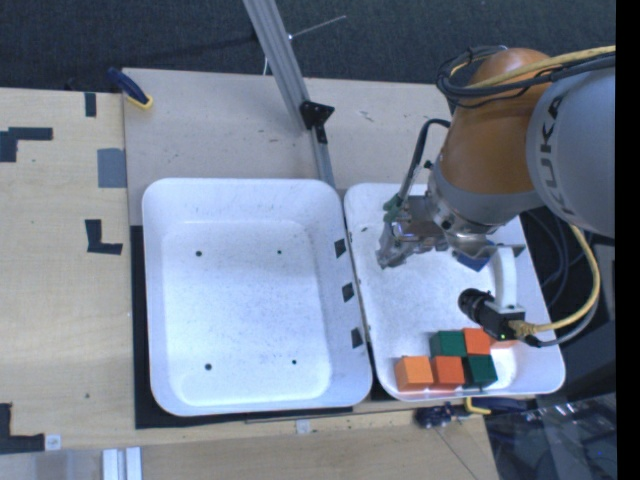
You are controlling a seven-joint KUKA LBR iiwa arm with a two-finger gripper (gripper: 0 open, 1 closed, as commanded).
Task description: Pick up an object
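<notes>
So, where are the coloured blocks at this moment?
The coloured blocks sit clustered in the near corner of the right bin, below the arm's wrist.

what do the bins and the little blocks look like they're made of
Bins: probably thin moulded plastic, white, slightly glossy, with rounded corners and rolled rims.
Blocks: orange and green cubes, flat matte colour, sharp edges; painted wood or foam, hard to tell which.

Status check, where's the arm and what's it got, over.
Two-finger gripper low over the right white bin, near its upper left part. Small orange and green blocks clustered at that bin's near edge, apart from gripper. Nothing between them.
</notes>
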